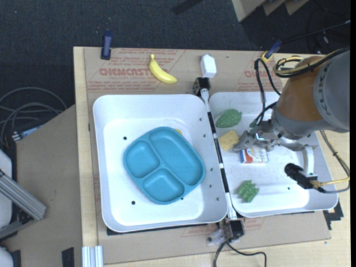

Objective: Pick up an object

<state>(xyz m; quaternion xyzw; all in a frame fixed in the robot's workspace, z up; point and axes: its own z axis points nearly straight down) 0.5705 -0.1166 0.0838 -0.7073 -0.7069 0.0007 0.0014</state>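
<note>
One claw hangs low in the right bin, poised over a small red, white and blue packet that lies just beneath it; I cannot tell how it is set. A yellow block sits just to its left, a green leaf beyond, a green sprig nearer me. Left bin cradles a blue tray. A banana rests on the surface behind, out of play.
</note>
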